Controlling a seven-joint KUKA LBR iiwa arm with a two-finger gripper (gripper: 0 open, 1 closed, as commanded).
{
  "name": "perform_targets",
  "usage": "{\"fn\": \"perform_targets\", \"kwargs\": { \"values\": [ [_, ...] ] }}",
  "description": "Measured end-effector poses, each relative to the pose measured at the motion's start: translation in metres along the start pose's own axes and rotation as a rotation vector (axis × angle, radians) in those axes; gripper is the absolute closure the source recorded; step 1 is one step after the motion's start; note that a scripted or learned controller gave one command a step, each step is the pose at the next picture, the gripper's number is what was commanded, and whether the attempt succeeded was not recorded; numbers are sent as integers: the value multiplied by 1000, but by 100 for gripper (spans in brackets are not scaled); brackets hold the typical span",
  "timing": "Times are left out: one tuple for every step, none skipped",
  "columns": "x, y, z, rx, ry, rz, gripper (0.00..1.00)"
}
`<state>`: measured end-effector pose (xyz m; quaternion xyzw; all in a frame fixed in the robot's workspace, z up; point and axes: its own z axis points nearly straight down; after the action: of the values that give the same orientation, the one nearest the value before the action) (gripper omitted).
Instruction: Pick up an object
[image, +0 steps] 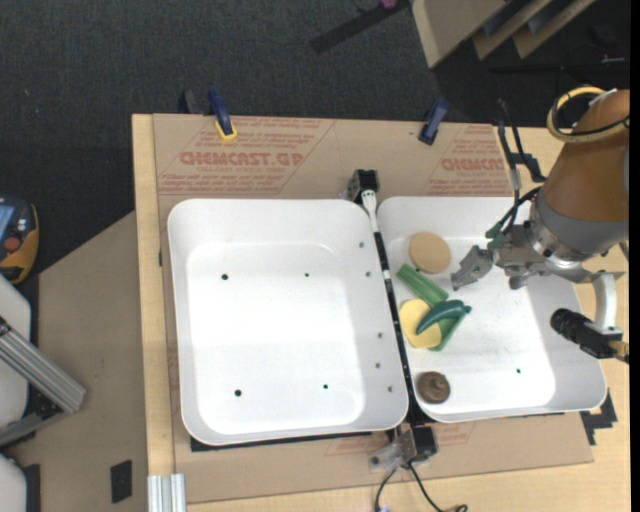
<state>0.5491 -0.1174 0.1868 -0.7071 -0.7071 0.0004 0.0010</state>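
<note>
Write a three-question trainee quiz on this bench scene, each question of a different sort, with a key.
1. True or false: the tan round object lies in the left bin.
2. Multiple choice: which object lies nearest the front rim of the right bin? A) the small brown object B) the yellow object C) the green stick
3. Fill in: the teal object lies across the ___ object.

Key: 1 false; 2 A; 3 yellow. The gripper is over the right bin, beside the tan round object.
</note>
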Motion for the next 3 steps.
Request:
{"fn": "perform_targets", "kwargs": {
  "values": [
    [-80,-39,-97,-12,-9,8,0],
    [-109,-44,-195,-16,-9,3,0],
    [-107,-68,-325,-20,-9,0,0]
  ]
}}
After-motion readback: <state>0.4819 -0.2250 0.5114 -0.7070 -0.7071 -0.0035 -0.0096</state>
